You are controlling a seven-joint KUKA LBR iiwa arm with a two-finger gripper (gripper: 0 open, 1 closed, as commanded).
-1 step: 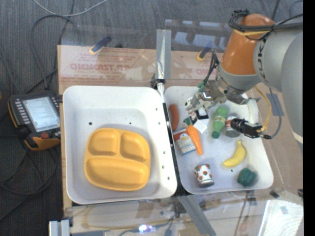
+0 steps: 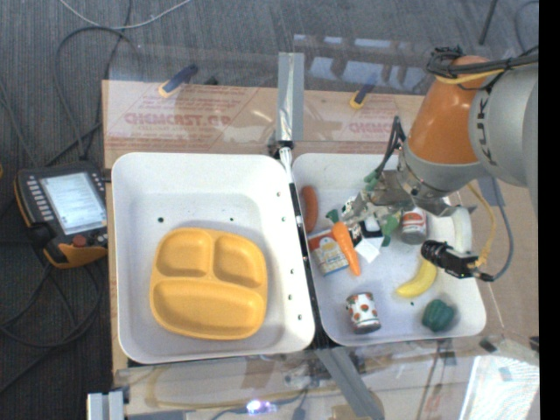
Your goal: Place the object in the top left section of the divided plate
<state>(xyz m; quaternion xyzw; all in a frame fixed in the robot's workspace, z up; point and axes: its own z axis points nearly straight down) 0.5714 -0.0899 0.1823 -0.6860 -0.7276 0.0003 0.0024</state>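
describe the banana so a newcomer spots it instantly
Look in the right bin, toward its far-right side, below the gripper. The banana lies just above the green pepper: the only yellow, curved item among that bin's things.

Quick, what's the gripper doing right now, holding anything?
Gripper: low over the right bin's clutter; grip cannot be told.

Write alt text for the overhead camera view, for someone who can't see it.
A grey and orange robot arm reaches from the right into the right bin, over a carrot, banana, sausage, can and green pepper. The left bin holds a yellow divided plate with nothing in its sections.
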